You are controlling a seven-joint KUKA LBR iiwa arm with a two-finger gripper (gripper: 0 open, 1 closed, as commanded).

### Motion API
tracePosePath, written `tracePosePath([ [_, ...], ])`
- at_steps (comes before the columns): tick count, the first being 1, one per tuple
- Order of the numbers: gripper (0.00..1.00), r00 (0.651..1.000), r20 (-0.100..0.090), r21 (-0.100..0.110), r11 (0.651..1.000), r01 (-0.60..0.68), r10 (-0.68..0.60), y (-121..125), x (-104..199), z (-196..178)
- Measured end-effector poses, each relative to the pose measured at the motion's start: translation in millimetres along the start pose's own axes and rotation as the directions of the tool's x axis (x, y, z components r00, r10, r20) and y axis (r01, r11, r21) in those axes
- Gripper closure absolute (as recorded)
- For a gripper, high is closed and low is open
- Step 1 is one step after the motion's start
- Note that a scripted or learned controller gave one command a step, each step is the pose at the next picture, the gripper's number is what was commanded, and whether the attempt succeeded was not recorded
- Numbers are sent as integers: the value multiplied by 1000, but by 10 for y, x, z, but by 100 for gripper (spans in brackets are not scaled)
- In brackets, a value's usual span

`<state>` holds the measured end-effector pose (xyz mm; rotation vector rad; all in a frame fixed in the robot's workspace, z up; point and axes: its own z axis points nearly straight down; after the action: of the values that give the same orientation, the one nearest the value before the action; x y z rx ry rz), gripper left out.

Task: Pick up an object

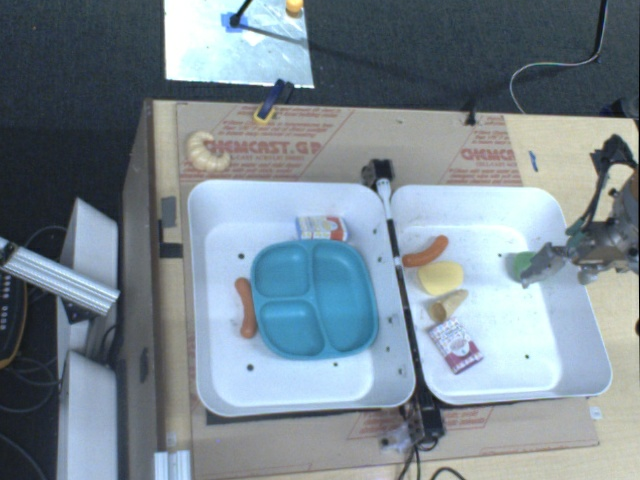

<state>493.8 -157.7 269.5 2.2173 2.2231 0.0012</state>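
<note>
Nearest the camera, along the lower edge of the right bin (560,383), we see a red-and-white packet (456,347) lying flat on the bin floor. Just above it lie a pale wedge-shaped piece (447,306), a yellow rounded piece (440,277) and an orange sausage (425,252), clustered close to the divider between the two bins. In the left bin (215,268) we note a blue compartment tray (313,299), a second orange sausage (245,307) just beside its left rim, and a small carton (321,229) touching its upper edge. The arm (610,238) enters from the right, and the jaws (528,266) sit over the right part of the right bin, next to a small green object (520,263). We cannot tell whether the jaws are apart, together or clamped on the green object; the contact is too small and blurred to resolve. We judge the task as not yet shown complete: no object is clearly lifted off a bin floor. If the green object is not secured, what remains is a closing on it or on one of the clustered items, well apart from the jaws, followed by a lift. The cardboard-covered tabletop (300,148) carries both bins.
</note>
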Motion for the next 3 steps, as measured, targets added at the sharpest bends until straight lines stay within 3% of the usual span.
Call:
tracePosePath([
  [1, 0, 1000, -1, 3, 1000, 1, -1, 839, 379, 1020],
  [2, 0, 1000, -2, -2, 1000, 1, -1, 962, 604, 1838],
  [3, 0, 1000, 0, -4, 1000, -1, 1, 801, 529, 1834],
])
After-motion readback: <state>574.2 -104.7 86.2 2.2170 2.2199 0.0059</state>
